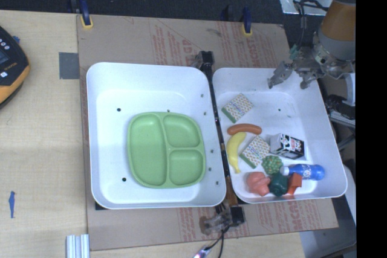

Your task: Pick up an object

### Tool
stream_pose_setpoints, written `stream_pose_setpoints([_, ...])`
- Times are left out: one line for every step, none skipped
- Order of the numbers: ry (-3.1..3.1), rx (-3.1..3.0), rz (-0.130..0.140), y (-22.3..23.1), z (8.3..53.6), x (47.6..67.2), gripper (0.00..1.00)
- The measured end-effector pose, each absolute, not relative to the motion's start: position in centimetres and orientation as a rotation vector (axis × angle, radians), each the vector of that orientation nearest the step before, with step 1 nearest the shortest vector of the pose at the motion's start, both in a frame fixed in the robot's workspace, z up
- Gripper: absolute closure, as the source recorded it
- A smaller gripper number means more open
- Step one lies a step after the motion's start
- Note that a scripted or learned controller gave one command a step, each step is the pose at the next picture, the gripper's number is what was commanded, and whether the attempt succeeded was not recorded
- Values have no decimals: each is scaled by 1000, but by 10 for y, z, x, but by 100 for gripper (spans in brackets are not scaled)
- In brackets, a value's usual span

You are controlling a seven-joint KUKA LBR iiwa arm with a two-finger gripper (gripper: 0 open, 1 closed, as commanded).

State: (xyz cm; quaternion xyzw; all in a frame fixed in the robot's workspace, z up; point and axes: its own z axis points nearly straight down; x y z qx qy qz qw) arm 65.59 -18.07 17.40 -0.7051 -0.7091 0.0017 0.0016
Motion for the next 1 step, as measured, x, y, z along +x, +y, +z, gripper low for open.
stream_pose_setpoints([-2224, -2216, 5, -205, 184, 534, 0])
